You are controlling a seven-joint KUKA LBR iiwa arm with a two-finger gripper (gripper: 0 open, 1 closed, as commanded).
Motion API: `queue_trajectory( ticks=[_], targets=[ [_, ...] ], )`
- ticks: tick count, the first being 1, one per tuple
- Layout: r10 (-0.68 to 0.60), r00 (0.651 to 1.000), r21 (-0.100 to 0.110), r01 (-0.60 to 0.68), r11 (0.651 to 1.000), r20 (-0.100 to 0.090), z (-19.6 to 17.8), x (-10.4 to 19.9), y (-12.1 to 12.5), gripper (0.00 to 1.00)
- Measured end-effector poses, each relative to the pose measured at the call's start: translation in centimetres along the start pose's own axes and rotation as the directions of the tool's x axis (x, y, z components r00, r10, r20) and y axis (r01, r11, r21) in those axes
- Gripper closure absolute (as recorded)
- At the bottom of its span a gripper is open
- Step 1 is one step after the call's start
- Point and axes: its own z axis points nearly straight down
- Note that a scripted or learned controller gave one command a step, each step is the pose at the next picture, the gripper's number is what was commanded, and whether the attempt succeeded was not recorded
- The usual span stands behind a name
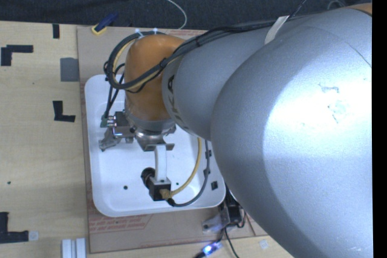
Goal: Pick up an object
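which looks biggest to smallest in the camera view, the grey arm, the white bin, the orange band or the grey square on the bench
1. grey arm, nearest the camera, so enlarged
2. white bin, partly hidden under the arm
3. orange band
4. grey square, clearly smallest

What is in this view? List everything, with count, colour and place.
shallow white plastic bin: one, white, centre-left on the bench, partly under the arm
pale wooden bench: one, tan, left and bottom of the view
black tape marks: several, black, on the bench left of the bin
flat grey square patch: one, grey, on the bench beyond the bin's far left corner
small blue-and-yellow object: one, at the bench's far edge; too small to identify
thin white cable: one, white, against the dark backdrop
grey arm with orange band: one, from the right
gripper: one, grey metal, over the bin
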Motion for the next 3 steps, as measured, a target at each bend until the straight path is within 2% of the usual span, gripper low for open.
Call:
queue_trajectory(
  ticks=[1,2,3],
  targets=[
    [0.000,1.000,-0.007,0.000,1.000,-0.001,-10.9,0.0,2.4,0.00],
    [-0.001,1.000,-0.011,0.001,1.000,-0.005,-31.5,-2.1,-1.0,0.00],
    [0.000,1.000,0.023,0.000,1.000,0.011,-3.2,-0.1,-3.8,0.00]
  ],
)
